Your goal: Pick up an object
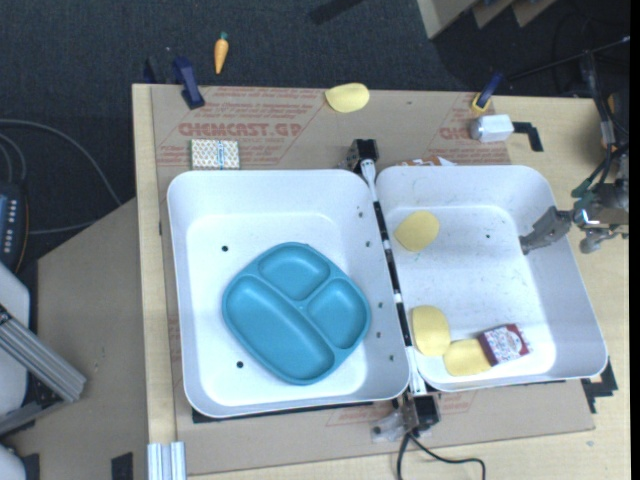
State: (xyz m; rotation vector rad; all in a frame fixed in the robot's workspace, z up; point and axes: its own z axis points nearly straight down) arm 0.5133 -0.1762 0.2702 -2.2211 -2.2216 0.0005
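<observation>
Yellow pieces [431, 330] and a dark red packet [504, 344] lie along the near wall of the right bin [560, 268]; another yellow piece [416, 231] lies farther back. Left bin [190, 218] holds a blue divided plate [295, 312]. Faint red print on the cardboard [250, 123] seems to read "CHEMCAST". At the right bin's far rim, whether the gripper [545, 230] grasps anything cannot be told.

Even, fairly bright light falls from overhead, so the two white bins [200, 208] are close to washed out, with a faint sheen on the blue tray [295, 313], while the dark floor [80, 28] at the far left stays dim. Shadows are soft and short, lying just under the bin rims on the desk [250, 128]. Focus is slightly soft and grainy throughout, and fine print on the desk is hard to read.
</observation>
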